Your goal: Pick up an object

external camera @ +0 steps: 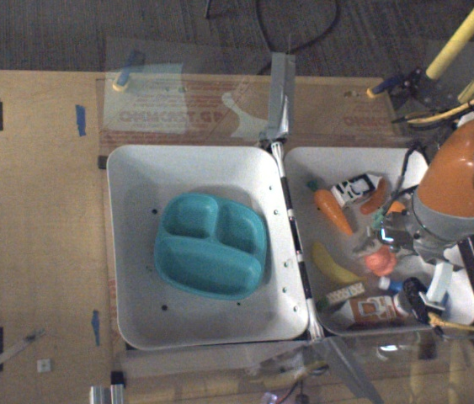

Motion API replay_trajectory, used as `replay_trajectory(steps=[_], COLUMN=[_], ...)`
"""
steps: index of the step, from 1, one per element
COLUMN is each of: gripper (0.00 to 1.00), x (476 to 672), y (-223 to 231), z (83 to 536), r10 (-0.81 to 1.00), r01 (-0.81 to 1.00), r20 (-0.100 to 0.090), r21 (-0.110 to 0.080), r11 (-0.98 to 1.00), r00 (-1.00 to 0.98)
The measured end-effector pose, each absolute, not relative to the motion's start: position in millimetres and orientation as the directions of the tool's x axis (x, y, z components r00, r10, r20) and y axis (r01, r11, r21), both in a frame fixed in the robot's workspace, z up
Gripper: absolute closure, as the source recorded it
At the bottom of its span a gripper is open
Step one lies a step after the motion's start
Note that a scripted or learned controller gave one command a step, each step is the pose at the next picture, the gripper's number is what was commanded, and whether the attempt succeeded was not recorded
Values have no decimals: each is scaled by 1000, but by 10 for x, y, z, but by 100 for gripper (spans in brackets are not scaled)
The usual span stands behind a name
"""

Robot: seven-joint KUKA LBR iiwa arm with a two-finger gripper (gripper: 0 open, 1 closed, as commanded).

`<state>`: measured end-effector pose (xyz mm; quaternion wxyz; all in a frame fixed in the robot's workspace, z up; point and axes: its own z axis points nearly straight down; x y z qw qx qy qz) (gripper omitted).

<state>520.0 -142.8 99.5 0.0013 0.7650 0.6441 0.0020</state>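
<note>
Right bin, arm bent low, hand seemingly inside

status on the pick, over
Gripper low in the right bin, grip state unreadable. Nearest: red-orange object, banana, carrot. Clutter packed tight. Teal tray alone in left bin.

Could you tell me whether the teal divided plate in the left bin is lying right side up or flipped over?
Right side up: the teal divided plate shows its three sunken compartments facing the camera, lying flat on the left bin's floor.

Crowded right bin; roomier left bin
</note>
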Motion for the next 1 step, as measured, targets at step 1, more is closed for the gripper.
replay_trajectory(steps=[1], gripper=[100], x=[5975], y=[-755], z=[1858], r10=[994], r01=[994], r20=[0], r21=[2], r11=[-108], r00=[108])
